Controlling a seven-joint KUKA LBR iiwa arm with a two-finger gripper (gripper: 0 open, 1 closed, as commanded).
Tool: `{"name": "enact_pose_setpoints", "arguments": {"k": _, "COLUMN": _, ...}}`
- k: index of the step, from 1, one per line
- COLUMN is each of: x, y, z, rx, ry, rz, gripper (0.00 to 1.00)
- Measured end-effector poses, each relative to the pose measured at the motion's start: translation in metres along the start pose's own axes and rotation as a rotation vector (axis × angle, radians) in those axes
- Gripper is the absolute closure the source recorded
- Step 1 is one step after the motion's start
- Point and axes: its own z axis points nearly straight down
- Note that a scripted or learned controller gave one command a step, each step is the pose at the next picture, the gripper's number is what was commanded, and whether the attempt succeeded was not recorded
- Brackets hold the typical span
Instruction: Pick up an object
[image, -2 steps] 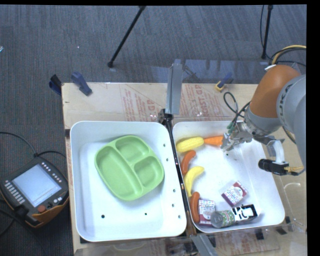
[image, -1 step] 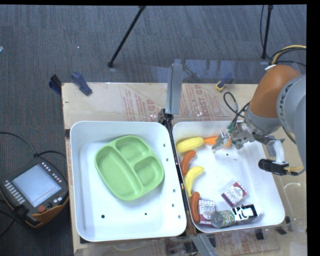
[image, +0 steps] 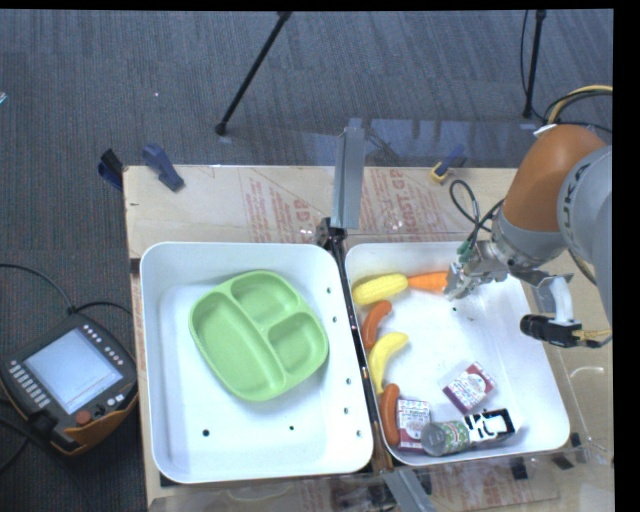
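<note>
Carrot (image: 429, 282), tapered orange, lies w/ claw (image: 462, 282) at its tip; grip state unclear.

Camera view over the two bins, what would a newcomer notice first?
The light green divided plastic plate lying alone in the left white bin stands out most. Next comes the grey and orange arm's claw low over the right white bin, beside the small orange carrot near the bin's far edge.

A divided plate (image: 260, 335) lies in the left bin (image: 165, 400); food items fill the right bin (image: 545, 385).
</note>
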Motion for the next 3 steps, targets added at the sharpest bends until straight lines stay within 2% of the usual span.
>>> {"name": "enact_pose_setpoints", "arguments": {"k": 1, "x": 0.000, "y": 0.000, "z": 0.000, "rx": 0.000, "ry": 0.000, "rz": 0.000, "gripper": 0.00}}
{"name": "enact_pose_setpoints", "arguments": {"k": 2, "x": -0.001, "y": 0.000, "z": -0.010, "rx": -0.002, "ry": 0.000, "rz": 0.000, "gripper": 1.00}}
{"name": "enact_pose_setpoints", "arguments": {"k": 3, "x": -0.001, "y": 0.000, "z": -0.010, "rx": -0.002, "ry": 0.000, "rz": 0.000, "gripper": 0.00}}
